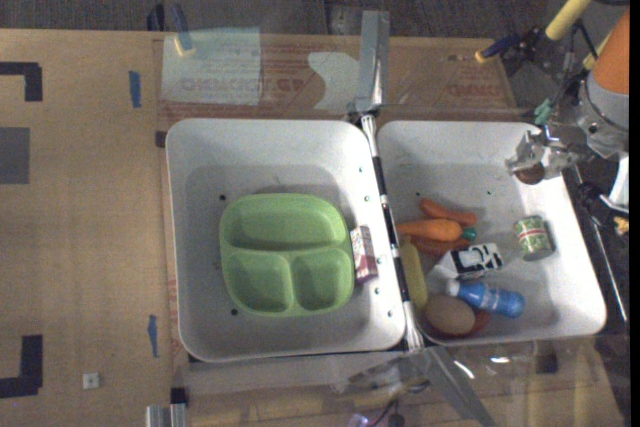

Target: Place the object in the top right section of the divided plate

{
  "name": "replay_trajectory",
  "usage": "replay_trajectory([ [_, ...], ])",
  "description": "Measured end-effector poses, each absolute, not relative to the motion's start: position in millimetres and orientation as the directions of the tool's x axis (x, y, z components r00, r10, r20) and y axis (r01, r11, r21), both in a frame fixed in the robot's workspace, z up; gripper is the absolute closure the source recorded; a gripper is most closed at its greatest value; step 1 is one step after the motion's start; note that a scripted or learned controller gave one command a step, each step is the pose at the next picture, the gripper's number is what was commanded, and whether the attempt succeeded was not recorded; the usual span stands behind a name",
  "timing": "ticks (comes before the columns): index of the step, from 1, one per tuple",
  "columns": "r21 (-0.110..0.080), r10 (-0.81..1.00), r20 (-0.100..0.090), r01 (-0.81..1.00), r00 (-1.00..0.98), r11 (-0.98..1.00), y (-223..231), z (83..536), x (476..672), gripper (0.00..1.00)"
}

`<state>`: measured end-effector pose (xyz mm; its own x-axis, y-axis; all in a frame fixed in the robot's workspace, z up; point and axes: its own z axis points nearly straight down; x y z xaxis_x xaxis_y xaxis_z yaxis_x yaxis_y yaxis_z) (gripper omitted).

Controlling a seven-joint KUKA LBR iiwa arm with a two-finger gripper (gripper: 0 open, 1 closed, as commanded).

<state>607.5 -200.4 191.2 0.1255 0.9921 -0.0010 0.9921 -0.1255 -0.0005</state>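
At the near end of the right bin, to the plate's right, lay a brown egg-shaped piece, the item closest to the camera. One green divided plate sat flat in the middle of the left bin. It had three sections, a wide one along its far side and two smaller ones along its near side, all bare. One small reddish packet lay against the plate's right edge, beside the near right section.

Right of the plate, past the wall between the two bins, lay one yellow strip, two orange carrots, one black-and-white carton, one blue bottle and one green can.

Farthest right of the plate, the single gripper hung over the right bin's far corner. A small brown blob showed at its tip; what it was, and whether the gripper was open or closed on it, could not be told.
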Motion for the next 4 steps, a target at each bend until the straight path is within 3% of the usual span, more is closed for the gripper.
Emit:
replay_trajectory([
  [1, 0.003, 0.995, 0.000, 0.995, 0.099, -0.099, -92, 245, 620.5, 1.00],
  [2, -0.002, 0.999, 0.000, 0.999, 0.052, -0.052, -96, 228, 604.7, 1.00],
  [3, -0.001, 1.000, 0.000, 1.000, 0.009, -0.009, -102, 181, 551.9, 1.00],
  [4, -0.002, 0.994, 0.001, 0.994, -0.112, 0.112, -64, 188, 503.4, 1.00],
])
